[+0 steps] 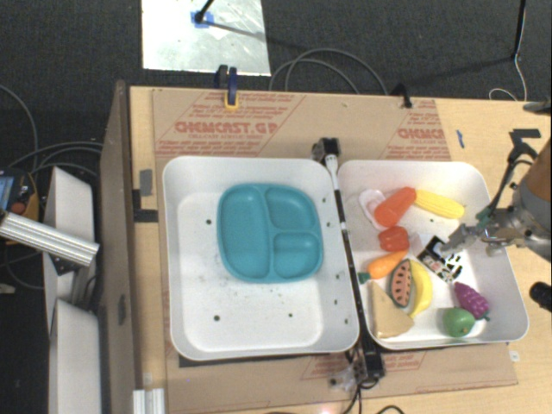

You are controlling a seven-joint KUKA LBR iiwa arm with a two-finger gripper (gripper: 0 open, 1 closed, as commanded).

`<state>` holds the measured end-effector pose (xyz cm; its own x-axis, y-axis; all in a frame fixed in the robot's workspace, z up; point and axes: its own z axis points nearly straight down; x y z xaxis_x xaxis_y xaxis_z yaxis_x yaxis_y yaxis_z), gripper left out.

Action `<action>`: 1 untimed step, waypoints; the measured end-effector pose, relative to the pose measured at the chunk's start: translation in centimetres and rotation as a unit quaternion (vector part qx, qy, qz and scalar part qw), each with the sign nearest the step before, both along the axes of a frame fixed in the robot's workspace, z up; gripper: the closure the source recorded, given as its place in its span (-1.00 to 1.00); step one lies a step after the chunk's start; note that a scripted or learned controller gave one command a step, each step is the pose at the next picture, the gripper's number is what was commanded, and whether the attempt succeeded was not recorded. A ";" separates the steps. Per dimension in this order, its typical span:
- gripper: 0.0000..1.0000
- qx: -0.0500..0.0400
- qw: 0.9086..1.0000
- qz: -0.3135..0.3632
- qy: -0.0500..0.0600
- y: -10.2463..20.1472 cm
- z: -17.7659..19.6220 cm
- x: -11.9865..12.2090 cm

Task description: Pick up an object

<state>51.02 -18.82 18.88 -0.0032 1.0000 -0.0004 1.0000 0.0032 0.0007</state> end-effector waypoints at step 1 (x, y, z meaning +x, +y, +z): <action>-1.00 0.000 1.000 0.002 0.000 0.6 -10.9 4.3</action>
<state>55.35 -18.23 7.94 -0.0062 1.0000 -0.0005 1.0000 0.0062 0.0015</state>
